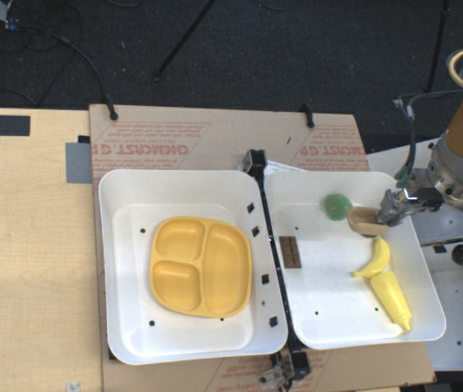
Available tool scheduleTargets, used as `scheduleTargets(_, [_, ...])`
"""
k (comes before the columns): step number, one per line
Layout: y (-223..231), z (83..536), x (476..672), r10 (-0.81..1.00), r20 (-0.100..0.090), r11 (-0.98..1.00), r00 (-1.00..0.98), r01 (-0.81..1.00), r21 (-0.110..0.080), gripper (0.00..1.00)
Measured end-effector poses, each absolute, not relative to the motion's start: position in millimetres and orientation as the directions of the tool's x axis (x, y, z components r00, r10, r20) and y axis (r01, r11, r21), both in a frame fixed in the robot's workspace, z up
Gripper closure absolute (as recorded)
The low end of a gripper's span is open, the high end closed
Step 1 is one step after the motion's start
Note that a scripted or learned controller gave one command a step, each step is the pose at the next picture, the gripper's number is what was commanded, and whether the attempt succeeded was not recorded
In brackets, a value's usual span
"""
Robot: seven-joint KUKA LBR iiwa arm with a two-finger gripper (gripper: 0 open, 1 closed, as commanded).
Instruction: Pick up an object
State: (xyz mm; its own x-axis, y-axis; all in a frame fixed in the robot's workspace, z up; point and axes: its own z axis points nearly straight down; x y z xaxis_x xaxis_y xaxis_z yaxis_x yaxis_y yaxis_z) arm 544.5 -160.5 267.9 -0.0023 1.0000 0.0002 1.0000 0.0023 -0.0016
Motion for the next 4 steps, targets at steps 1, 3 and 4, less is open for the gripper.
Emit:
scheduleTargets(1, [-117,268,545.4,1.000,0.001,0.001,-0.001,1.000,-0.004,1.00])
scheduleTargets(3, [-21,253,547.5,1.000,0.001,0.001,-0.001,1.000,-0.005,1.00])
scheduleTargets(4, [37,250,557.5,1.000,0.000,0.000,0.000,1.000,-0.004,1.00])
